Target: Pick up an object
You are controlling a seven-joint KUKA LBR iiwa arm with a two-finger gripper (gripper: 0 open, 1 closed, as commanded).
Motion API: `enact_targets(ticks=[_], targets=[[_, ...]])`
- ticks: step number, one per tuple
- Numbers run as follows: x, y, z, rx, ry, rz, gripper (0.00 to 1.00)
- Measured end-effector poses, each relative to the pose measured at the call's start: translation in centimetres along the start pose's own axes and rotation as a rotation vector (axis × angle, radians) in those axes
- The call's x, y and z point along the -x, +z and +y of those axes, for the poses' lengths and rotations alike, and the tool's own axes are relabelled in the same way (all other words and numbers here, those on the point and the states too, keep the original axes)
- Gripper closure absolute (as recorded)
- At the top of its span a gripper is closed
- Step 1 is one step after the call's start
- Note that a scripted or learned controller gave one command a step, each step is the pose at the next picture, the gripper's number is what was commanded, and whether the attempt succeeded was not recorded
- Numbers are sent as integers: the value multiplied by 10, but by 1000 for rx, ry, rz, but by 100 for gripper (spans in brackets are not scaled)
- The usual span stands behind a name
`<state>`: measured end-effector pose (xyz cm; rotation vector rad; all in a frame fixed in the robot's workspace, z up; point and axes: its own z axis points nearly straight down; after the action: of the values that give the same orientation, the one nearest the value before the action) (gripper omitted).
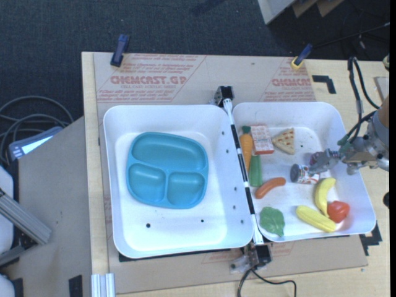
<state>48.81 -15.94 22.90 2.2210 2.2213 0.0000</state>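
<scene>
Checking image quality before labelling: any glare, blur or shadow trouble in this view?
Camera view: even lighting, soft shadows; the shallow white right bin looks bright but not washed out; the grey two-finger gripper is slightly soft; the blue divided plastic plate is sharp.

Red print reading "CHEMCAST GP" runs across the brown paper-covered board [185, 73] behind the left white bin [117, 166]. The same red print is partly visible behind the right white bin [334, 113].

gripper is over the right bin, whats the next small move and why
Probably lower straight down: the gripper hangs over a small can in the right bin, with a banana close beside it, so a short drop looks cleanest.
</scene>
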Motion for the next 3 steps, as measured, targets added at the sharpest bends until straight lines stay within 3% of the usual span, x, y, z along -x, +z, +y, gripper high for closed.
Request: enact_targets(ticks=[2,3], targets=[[46,145,-9,-1,1,1,0],[46,135,-9,0,1,0,100]])
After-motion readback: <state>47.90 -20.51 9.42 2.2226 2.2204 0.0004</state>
